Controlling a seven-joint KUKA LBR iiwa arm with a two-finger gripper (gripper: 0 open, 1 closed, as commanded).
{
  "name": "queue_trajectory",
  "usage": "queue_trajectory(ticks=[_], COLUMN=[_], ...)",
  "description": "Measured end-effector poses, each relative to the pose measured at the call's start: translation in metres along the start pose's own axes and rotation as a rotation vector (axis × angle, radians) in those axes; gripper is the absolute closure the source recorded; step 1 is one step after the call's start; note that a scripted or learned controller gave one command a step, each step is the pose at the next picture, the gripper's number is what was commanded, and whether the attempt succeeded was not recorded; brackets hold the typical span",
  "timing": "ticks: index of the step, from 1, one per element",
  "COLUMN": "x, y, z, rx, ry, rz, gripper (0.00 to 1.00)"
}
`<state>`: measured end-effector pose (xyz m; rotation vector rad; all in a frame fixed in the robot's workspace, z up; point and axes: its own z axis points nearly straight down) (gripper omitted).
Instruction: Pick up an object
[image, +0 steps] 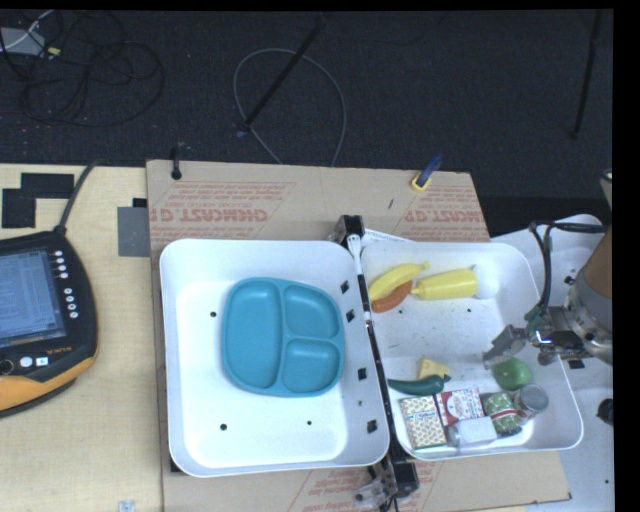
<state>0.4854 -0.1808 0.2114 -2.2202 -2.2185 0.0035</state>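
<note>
My gripper (534, 352) hangs over the right side of the right bin (500, 262), open, with nothing between its fingers. One grey finger (500, 346) points left. A green ball (513, 375) lies just in front of it, apart from the fingers. Beside the ball sit a small can (533, 400), a red-and-white carton (461, 405) and a patterned box (423, 421). A green pepper (418, 384) and a yellow wedge (432, 369) lie mid-bin. A banana (395, 277), an orange-red piece (391, 296) and a yellow bottle (446, 285) lie at the back.
The left bin (190, 300) holds a blue divided plate (282, 335). A black divider (366, 340) runs between the bins. A teach pendant (40, 315) rests on the bench at far left. Cables hang by the arm (545, 270).
</note>
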Motion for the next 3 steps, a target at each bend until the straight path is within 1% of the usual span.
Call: queue_trajectory(ticks=[1, 2, 3], x=[0.057, 0.088, 0.087], y=[-0.009, 0.057, 0.056], z=[0.119, 0.125, 0.116], rx=[-0.004, -0.002, 0.003], ry=[-0.003, 0.001, 0.005], rz=[0.000, -0.006, 0.000], gripper=[0.00, 0.00, 1.00])
